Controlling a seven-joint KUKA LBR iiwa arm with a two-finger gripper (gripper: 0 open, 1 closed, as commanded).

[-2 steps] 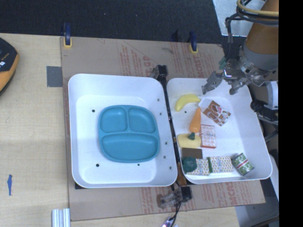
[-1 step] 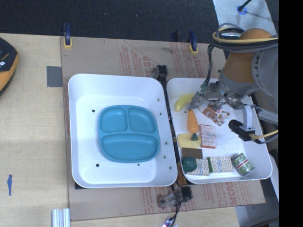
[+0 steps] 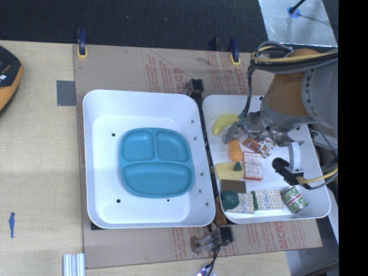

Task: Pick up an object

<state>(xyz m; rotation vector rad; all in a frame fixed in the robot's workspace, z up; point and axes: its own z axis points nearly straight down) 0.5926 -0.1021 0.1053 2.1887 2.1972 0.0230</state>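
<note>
The right white bin (image 3: 322,177) holds several small items. A yellow banana (image 3: 223,122) lies at its upper left, with an orange carrot-like piece (image 3: 234,150) just below it. My gripper (image 3: 240,132) is low in the bin's upper middle, between the banana and the orange piece and close to both. The grey wrist with its orange band (image 3: 287,94) covers the bin's upper right. Red-and-white packets (image 3: 252,166) lie right under the gripper's lower edge. I see nothing clearly held.
The left bin (image 3: 95,154) carries a blue divided plate (image 3: 156,161). Along the right bin's front lie a brown block (image 3: 233,186), a green round piece (image 3: 230,200), two patterned packets (image 3: 260,201) and a small can (image 3: 295,200). A black cable end (image 3: 283,169) hangs over the bin.
</note>
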